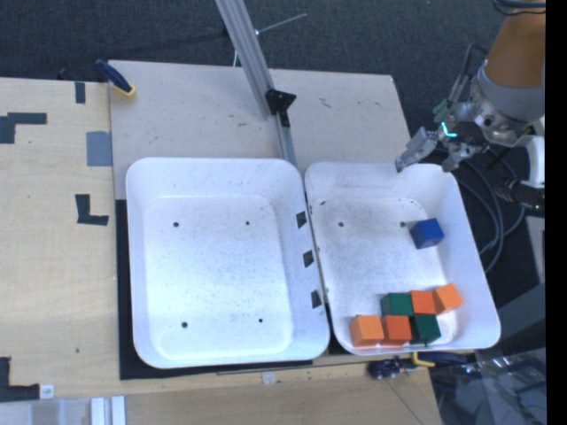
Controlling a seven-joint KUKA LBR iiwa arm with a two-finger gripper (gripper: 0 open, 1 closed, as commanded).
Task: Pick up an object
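Judging from how things lie, the pick has not yet begun: nothing is lifted, and every block rests in its bin. Going from the left, the shallow white plastic bin on the left [213,264] holds no blocks that I can see, only dark specks on its floor. Beside it, the shallow white plastic bin on the right [354,237] carries all the candidates. A cluster of small orange and dark green cubes [407,315] sits packed together in its near right corner, touching one another. A single small blue cube [427,232] lies apart from them, further back and close to the right wall. Further right and beyond, the end effector [431,151] hangs above the far right rim of that bin, tilted, with nothing between its fingers; whether they are spread or pressed together I cannot tell at this size. The blue cube is the nearest block to it, lying nearer to the viewer and below; the cluster lies well apart, nearer again. Descent, closure and lift all remain.
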